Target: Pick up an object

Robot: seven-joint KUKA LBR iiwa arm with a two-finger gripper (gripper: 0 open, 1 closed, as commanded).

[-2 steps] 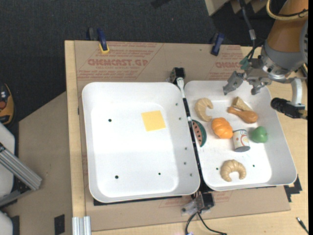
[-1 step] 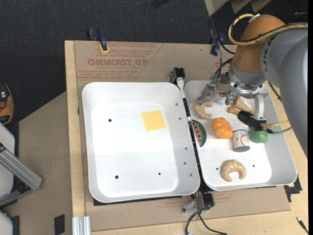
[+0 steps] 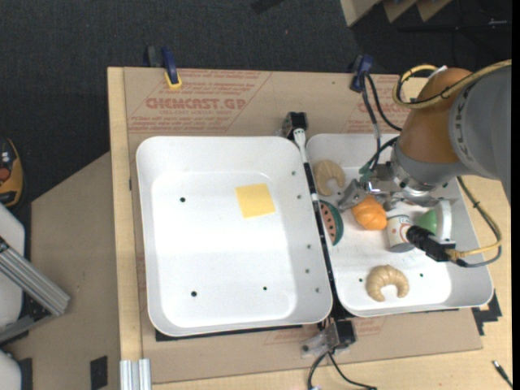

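The grey arm with its orange band [image 3: 431, 128] reaches in from the right over the right bin [image 3: 455, 295]. Its gripper [image 3: 363, 192] hangs low at the bin's middle left, just above an orange fruit [image 3: 370, 216] and beside a beige bread piece [image 3: 328, 175]. A watermelon slice [image 3: 331, 223] leans on the bin's left wall. A croissant [image 3: 387, 283] lies near the front. A small white can [image 3: 398, 234] and a green and white object [image 3: 436, 220] sit under the wrist.
The left bin [image 3: 162, 299] holds a flat yellow square [image 3: 255, 200] near its back middle. Cables [image 3: 455, 254] trail from the wrist across the right bin's right side. Clamps [image 3: 171, 75] grip the board's far edge.
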